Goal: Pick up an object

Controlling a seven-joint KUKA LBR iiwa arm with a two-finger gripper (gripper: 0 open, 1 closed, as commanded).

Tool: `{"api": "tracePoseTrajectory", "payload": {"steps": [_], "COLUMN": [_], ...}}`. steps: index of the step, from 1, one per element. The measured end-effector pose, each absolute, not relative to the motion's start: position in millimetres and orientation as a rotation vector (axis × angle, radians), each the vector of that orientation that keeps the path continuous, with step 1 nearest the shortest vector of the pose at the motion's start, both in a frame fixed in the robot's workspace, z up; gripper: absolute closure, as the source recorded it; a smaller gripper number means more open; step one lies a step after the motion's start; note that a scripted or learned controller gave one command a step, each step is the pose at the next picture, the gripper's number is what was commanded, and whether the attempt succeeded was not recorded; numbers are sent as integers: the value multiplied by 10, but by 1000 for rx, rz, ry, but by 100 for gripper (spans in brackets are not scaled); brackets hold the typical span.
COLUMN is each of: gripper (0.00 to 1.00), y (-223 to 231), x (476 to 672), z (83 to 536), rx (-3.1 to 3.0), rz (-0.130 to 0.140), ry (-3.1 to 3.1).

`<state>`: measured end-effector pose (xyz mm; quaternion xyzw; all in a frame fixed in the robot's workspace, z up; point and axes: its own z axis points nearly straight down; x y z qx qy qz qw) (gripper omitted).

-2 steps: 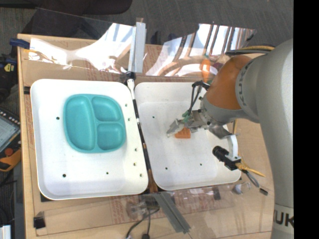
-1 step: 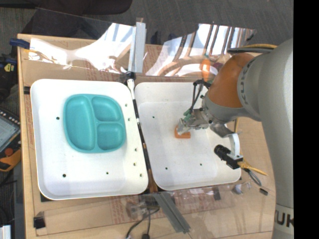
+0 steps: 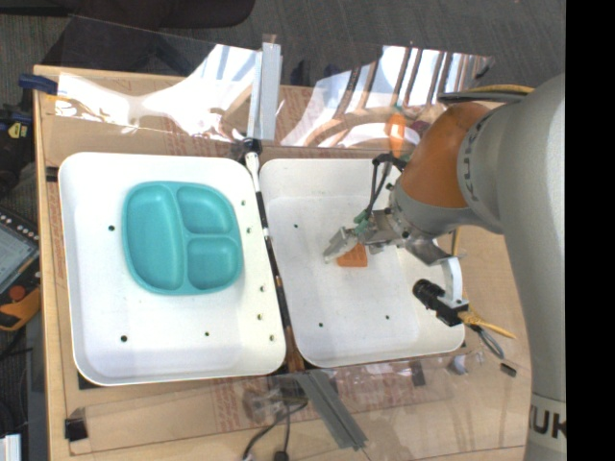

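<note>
A cardboard-lined bench (image 3: pixel 144 406) carried two shallow white moulded plastic bins with rounded corners. A smooth turquoise plastic plate with three compartments (image 3: pixel 183 235) lay flat in the left bin (image 3: pixel 96 344). In the right bin (image 3: pixel 336 334), a small flat orange wedge-shaped piece (image 3: pixel 354 257) was located directly beneath the metal two-finger gripper (image 3: pixel 340 245). The finger spacing could not be determined.
</note>
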<state>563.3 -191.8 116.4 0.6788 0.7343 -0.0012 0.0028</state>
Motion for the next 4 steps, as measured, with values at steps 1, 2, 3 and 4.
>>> {"api": "tracePoseTrajectory", "payload": {"steps": [1,2,3,4], "gripper": [0,100,100,0], "y": [-1983,-1983,-1694,-1693], "x": [5690,5702,5693,5690], "z": [968,1075,1894,1886], "rx": [2154,2147,2078,2079], "rz": [1,1,0,-1], "ry": [2281,2283,2357,2358]}}
